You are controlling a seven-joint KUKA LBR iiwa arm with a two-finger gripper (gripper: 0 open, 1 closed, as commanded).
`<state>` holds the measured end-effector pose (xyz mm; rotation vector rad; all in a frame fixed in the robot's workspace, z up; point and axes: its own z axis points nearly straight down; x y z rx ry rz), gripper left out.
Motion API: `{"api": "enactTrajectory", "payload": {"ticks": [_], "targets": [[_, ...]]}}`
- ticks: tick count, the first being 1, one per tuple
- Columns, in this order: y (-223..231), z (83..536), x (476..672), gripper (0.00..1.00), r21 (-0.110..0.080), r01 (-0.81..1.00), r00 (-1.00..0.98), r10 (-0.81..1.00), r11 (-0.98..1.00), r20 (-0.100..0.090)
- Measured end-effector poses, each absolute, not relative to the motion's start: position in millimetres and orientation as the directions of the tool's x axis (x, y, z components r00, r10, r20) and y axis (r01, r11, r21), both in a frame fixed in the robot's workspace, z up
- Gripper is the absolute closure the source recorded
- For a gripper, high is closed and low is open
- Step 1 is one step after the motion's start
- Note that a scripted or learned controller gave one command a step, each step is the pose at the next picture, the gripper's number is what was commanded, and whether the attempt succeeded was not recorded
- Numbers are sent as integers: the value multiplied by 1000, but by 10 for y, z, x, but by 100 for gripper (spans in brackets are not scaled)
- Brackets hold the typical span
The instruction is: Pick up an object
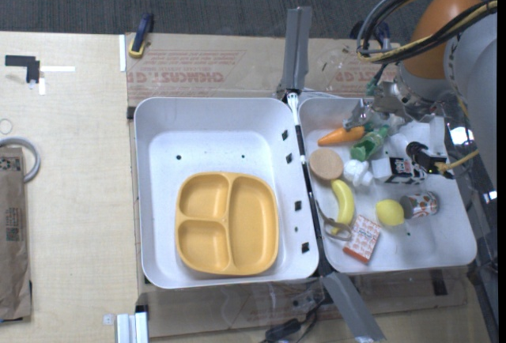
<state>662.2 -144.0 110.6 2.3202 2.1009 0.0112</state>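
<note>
The right bin (443, 250) holds several small items: an orange carrot (341, 135), a green object (368, 145), a round tan disc (326, 164), a banana (343, 201), a yellow lemon (390, 212), a red-and-white packet (363, 238) and a small patterned can (420, 205). My gripper (375, 109) hangs over the bin's far side, just above the carrot's right end and the green object. The arm's wrist and cables cover the far right corner of the bin.
A yellow divided plate (228, 223) lies in the left bin (158, 144). A grey divider post (296, 49) stands between the bins at the back. A white-and-black carton (401, 167) and white lumps (357, 173) lie mid-bin.
</note>
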Motion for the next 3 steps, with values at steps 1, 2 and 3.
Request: {"api": "enactTrajectory", "payload": {"ticks": [1,2,3], "targets": [[-1012,1056,6654,0,24,997,79,997,-79,-7],[-1374,1024,6519,0,19,1000,13,1000,-13,-2],[-917,927,6362,0,0,999,32,999,-32,-1]]}}
